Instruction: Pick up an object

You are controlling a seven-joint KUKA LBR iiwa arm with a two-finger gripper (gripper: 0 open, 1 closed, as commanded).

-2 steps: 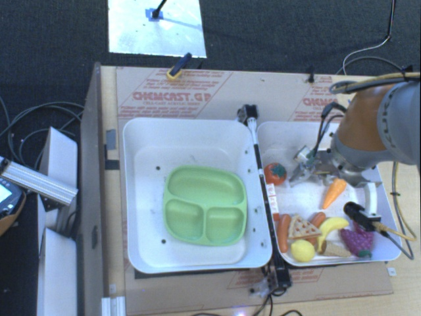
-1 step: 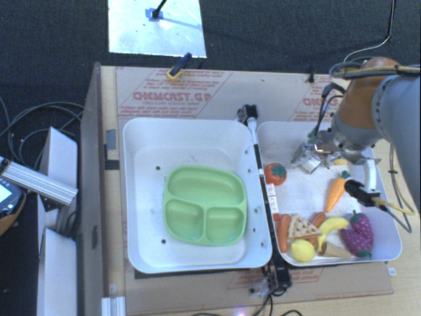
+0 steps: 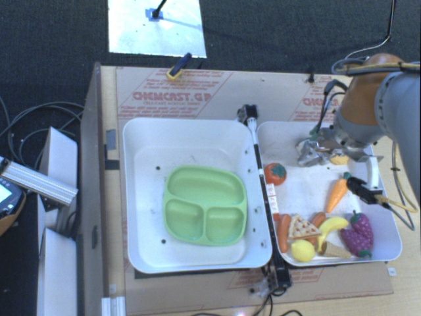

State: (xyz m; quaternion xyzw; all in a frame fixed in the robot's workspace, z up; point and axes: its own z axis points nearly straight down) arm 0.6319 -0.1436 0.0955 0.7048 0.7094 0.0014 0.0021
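In the right bin point(image 3: 381, 242), along its near edge, lies a cluster of toy food: a purple grape bunch point(image 3: 358, 234) at the right, a banana point(image 3: 331, 226) beside it, a yellow lemon point(image 3: 302, 250) in front, a pizza slice point(image 3: 304, 228) just left of the banana, and an orange carrot piece point(image 3: 282, 231) against the divider wall. A second carrot point(image 3: 337, 193), with a green top, lies tilted near the bin's middle, apart from the cluster. A red tomato point(image 3: 275, 172) sits alone close to the left wall. The arm point(image 3: 385, 104) reaches in from the right, grey with its orange band uppermost, and the gripper point(image 3: 313, 151) hangs low over the far part of the right bin, metal parts close to the floor. A small yellowish item point(image 3: 339, 158) shows just right of it; what it is cannot be told. Whether the fingers are open or closed cannot be told, and nothing is seen between them. The left bin point(image 3: 141, 196) holds a green divided plate point(image 3: 205, 205) with three compartments, lying flat near its centre. Both bins rest on the cardboard-covered worktop point(image 3: 184, 94).
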